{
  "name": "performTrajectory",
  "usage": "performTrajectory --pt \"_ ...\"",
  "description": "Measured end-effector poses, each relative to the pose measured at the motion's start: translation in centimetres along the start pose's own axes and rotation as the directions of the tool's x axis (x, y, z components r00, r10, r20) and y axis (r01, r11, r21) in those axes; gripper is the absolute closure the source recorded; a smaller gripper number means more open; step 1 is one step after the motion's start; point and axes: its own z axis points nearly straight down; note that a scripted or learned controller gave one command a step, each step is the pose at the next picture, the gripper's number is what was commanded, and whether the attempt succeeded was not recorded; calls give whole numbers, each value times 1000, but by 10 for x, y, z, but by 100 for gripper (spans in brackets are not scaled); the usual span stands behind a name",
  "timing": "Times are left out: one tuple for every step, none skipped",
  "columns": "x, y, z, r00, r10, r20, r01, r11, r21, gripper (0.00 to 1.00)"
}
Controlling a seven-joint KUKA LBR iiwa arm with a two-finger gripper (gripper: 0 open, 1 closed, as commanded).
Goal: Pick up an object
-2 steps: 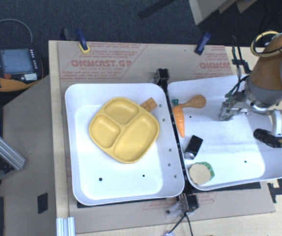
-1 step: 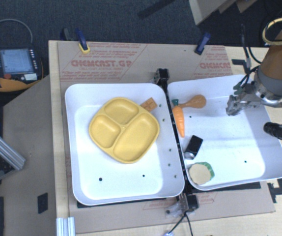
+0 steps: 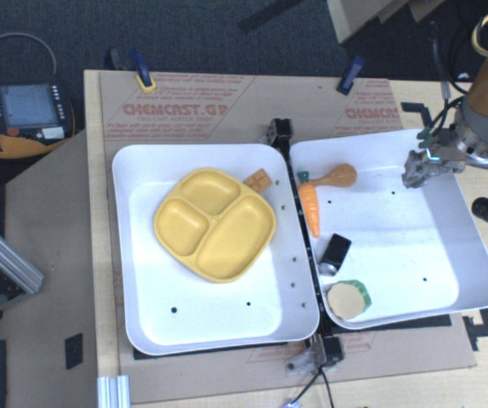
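In the right bin [image 3: 435,253] lie an orange carrot [image 3: 310,208], a tan wooden spoon-like piece [image 3: 336,176], a small black block [image 3: 335,252] and a round tan disc with a green rim [image 3: 346,299], all along its left side. My gripper [image 3: 417,172] hangs over the bin's far right part, well to the right of these objects. Nothing shows between its fingers. The left bin [image 3: 206,313] holds a yellow divided plate [image 3: 215,223] with a small brown block [image 3: 258,179] at its far edge.
The grey arm with its orange band [image 3: 486,100] comes in from the right above the right bin's far corner. Two blue clamps [image 3: 144,70] sit at the board's far edge. A black divider [image 3: 299,219] runs between the bins.
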Motion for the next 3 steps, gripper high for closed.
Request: performTrajectory --pt "-1 -7 -48 1000 0 0 0 1000 0 100" --pt "-1 -5 -95 1000 0 0 0 1000 -1 100" --pt "43 -28 -74 1000 -3 -5 3 1000 11 100"
